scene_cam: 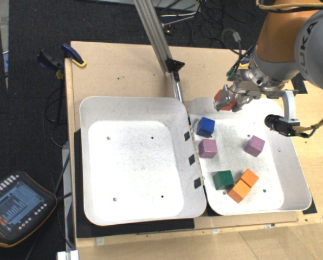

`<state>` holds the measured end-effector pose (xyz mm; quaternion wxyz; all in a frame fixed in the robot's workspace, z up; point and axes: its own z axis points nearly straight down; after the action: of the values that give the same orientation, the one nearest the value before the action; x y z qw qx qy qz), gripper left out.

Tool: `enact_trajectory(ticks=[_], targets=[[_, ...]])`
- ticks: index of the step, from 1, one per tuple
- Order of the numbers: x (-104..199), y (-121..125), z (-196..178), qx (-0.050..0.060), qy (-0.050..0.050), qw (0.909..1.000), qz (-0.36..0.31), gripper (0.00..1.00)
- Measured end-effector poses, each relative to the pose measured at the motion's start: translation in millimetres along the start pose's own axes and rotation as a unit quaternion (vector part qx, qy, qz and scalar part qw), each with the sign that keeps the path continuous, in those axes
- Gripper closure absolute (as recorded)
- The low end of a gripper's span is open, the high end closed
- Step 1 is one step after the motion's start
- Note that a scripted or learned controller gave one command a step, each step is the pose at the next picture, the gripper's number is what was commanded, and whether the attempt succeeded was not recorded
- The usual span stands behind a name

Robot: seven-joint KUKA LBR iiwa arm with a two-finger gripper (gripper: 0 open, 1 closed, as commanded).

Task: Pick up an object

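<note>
Claw (225, 105) above right bin (291, 194)

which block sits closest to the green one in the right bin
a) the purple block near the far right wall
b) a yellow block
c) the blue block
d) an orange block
d: the green block sits at the near end of the right bin, with the two orange blocks right beside it, while the blue block and both purple blocks lie farther up the bin.
</note>
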<state>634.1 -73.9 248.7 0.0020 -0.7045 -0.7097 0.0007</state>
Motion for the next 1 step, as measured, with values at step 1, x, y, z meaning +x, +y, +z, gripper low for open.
enact_trajectory(ticks=[1], targets=[[54.4, -2.4, -1.0, -0.001, 0.0, 1.0, -0.001, 1.0]])
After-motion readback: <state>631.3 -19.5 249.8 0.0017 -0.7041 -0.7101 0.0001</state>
